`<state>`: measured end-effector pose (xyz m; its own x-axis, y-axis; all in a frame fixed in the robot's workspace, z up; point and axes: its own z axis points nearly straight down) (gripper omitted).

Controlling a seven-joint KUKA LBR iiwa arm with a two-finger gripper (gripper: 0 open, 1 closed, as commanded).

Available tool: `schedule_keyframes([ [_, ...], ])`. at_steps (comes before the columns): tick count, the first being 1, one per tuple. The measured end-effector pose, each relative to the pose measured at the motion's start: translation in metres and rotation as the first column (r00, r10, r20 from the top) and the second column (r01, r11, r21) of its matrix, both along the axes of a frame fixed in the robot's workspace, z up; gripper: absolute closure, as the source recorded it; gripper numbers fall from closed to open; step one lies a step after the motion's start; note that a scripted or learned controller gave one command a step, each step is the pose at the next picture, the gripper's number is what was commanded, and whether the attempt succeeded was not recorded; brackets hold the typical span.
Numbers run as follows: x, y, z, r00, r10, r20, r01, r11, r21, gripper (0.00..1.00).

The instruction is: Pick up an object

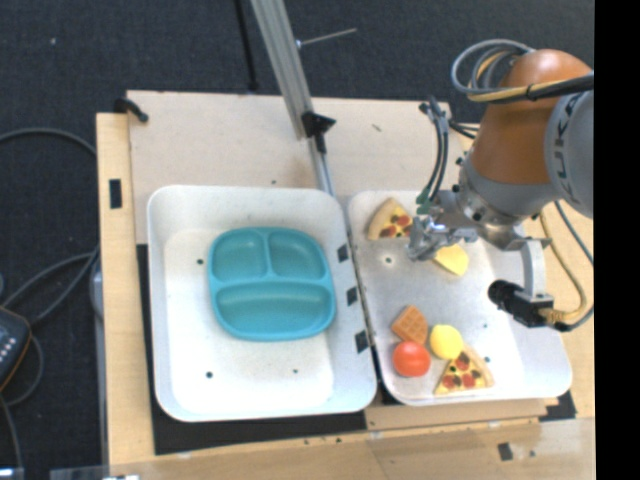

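**End effector low in the right bin, beside a yellow piece**

The arm (520, 138) reaches in from the right, its orange band above the wrist, and the end effector (432, 236) sits low over the upper part of the right bin (520, 368). From this slant I cannot tell whether it is open or closed, nor whether it grips anything.

Just to the right of the end effector lies a pale yellow piece (452, 260), close against it; contact cannot be judged. Just to its left lies a pizza slice (388, 220), near the bin's upper left corner.

Lower in the same bin, well apart from the end effector, four toys cluster together: a waffle (409, 323), a red tomato (410, 358) just below it, a lemon (446, 341) to the right of the waffle, and a second pizza slice (464, 372) at the bin's lower edge. A black fitting (515, 303) on the arm hangs over the bin's right side.

The left bin (180, 368) holds a teal divided tray (270, 283), flat and near the middle. Both bins rest side by side on the surface (200, 138), and a metal post (285, 53) slants up from behind them.
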<state>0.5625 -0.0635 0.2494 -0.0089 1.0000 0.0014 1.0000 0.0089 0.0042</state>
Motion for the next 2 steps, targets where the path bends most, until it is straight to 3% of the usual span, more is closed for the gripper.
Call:
schedule_keyframes([
  [2,0.017,0.108,0.0,1.0,-0.001,-0.003,0.001,1.0,0.0,1.0],
])
